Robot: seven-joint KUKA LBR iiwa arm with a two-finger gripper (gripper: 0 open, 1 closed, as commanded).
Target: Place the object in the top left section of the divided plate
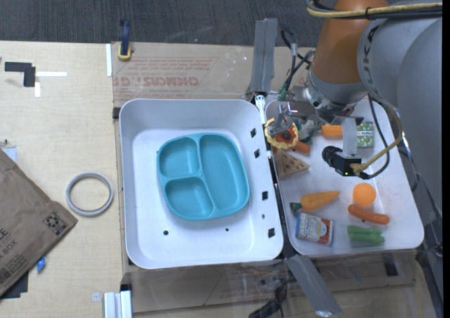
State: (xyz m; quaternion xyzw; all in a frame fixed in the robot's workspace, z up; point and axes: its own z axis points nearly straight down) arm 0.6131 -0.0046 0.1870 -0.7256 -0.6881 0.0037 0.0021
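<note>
Hovering low at the upper left corner of the right bin (pixel 415 236), the gripper (pixel 283 125) sits over a small red-and-yellow toy food piece (pixel 284 138); whether its fingers are spread or closed on that piece cannot be told, since the wrist hides them. The piece lies just beside the wall shared by the two bins, at about nine o'clock from the orange ball (pixel 363 193) and just above a tan pizza-like wedge (pixel 290 164).

The teal divided plate (pixel 204 177) rests in the middle of the left bin (pixel 137 239), roughly at eight o'clock from the gripper. Its top left section (pixel 178 157) is the small compartment toward ten o'clock of the plate's centre.

To do this step well, I judge that the grasp should be confirmed before any lift, then the piece raised clear of the bin wall, carried over and released low above that compartment so it does not bounce into the long section beside it.

The arm (pixel 348 35) reaches in from three o'clock, its orange band above the wrist, pointing steeply down.
</note>
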